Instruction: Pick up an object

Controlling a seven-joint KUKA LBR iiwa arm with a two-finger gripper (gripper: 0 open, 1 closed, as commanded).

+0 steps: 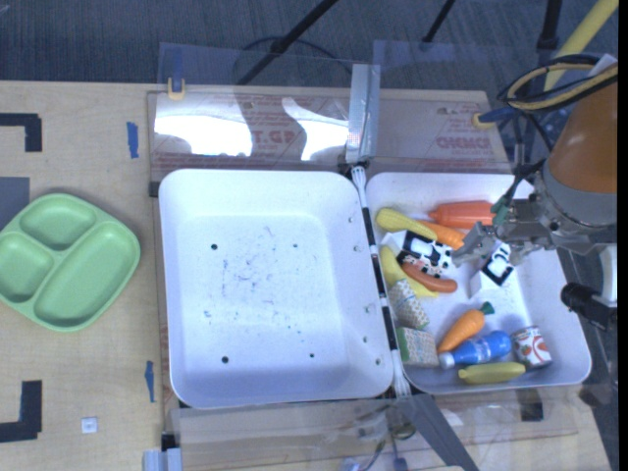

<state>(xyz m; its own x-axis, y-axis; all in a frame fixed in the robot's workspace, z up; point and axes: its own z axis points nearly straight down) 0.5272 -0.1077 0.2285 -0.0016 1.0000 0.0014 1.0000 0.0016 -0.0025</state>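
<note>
the gripper [478, 243] hangs over the right bin [564, 307], above the black-and-white toy [428, 252]; whether its claw is spread or pressed together i cannot tell, since the metal parts blur into one another. the arm [589, 155] is cut off by the right edge. the toys lie crowded in the right bin's left half and along its near side, some overlapping: one yellow banana [400, 221] partly under the black-and-white toy, one orange piece [461, 212] behind it, one hot dog [428, 280], one carrot [461, 329], one blue bottle [481, 347], one yellow piece [493, 371], one small red-and-white ball [532, 346], and two speckled sponge-like blocks [413, 324]. the left bin [196, 204] is white with faint marks. one green divided plate [67, 260] sits on the bench [78, 116].
</note>
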